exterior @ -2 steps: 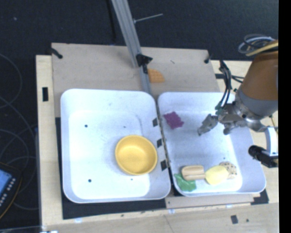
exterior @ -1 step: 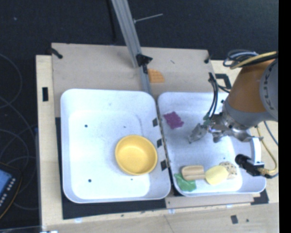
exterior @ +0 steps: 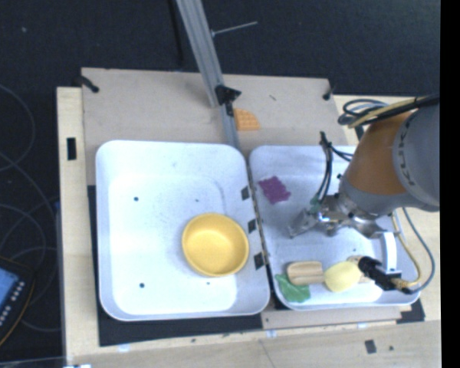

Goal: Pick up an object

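Observation:
In the right bin point(exterior: 291, 163) lie a purple piece point(exterior: 274, 188) at the upper left, a tan block point(exterior: 304, 272) near the front edge, a pale yellow rounded object point(exterior: 340, 276) beside it, and a green piece point(exterior: 291, 290) at the front left corner. My gripper point(exterior: 305, 222) hangs low over the middle of this bin, above the tan block and right of the purple piece. Nothing shows between its fingers. A yellow bowl point(exterior: 215, 244) sits in the left bin point(exterior: 138, 175).
A grey metal post point(exterior: 203, 48) slants up from between the bins at the back. An orange waffle-like piece point(exterior: 246, 120) lies on the bench behind the bins. Cables trail off the arm point(exterior: 387, 167) at the right.

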### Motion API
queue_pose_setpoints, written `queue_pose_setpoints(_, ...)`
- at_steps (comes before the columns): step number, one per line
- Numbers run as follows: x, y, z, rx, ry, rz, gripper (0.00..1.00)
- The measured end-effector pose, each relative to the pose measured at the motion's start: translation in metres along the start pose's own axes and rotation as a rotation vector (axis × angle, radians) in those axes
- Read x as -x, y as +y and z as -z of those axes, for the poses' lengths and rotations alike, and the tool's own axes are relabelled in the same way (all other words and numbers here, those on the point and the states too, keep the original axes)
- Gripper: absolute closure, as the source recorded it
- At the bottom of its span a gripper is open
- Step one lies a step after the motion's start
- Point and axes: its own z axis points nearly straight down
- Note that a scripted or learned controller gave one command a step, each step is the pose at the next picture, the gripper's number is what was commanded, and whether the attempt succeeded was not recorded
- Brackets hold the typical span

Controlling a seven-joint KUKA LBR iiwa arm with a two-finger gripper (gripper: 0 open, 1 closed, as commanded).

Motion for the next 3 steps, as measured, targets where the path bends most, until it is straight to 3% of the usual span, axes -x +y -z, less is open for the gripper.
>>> queue_pose_setpoints(1,0.0,0.002,0.014,0.008,0.001,-0.005,1.0)
queue_pose_setpoints(3,-0.003,0.002,0.122,0.012,0.0,0.006,1.0)
